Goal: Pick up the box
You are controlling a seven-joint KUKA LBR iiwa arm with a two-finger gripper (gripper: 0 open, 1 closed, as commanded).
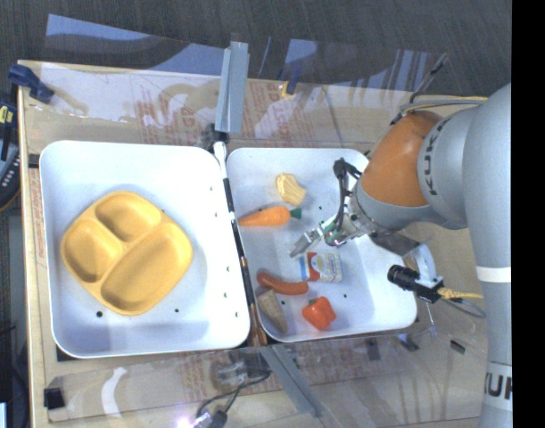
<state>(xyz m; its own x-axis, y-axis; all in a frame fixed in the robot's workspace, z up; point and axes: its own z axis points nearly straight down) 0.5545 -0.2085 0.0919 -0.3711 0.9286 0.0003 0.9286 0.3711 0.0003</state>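
The box (325,267) is a small white carton with red and blue print. It lies flat near the middle of the right bin (388,303). My gripper (306,242) hangs just above and to the left of the box, its tip pointing toward the bin's left side. Nothing shows in its grasp, and the box rests on the bin floor. The grey arm with its orange band (399,163) reaches in from the right, over the bin's right half.
In the right bin, a carrot (268,217) and a yellow piece (290,187) lie beyond the gripper. A sausage (283,283), a red pepper (318,312) and a brown piece (272,308) lie nearer the front. The left bin (58,163) holds a yellow divided plate (127,252).
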